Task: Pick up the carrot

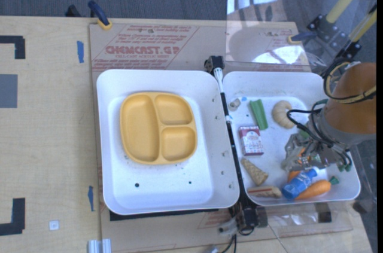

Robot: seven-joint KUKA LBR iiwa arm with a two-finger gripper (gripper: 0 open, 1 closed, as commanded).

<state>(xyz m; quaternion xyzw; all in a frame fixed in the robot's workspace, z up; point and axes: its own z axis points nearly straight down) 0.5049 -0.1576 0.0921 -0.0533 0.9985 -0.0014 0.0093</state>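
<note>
Fingers above white bin

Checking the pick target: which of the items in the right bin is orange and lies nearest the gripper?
The carrot, at the bin's lower right beside the blue bottle, just below the gripper. The other items are green, red or tan.

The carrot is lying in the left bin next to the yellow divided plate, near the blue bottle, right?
Not quite. The camera view shows the carrot in the right bin, near its front edge, beside the blue bottle. The yellow divided plate sits alone in the left bin.
</note>
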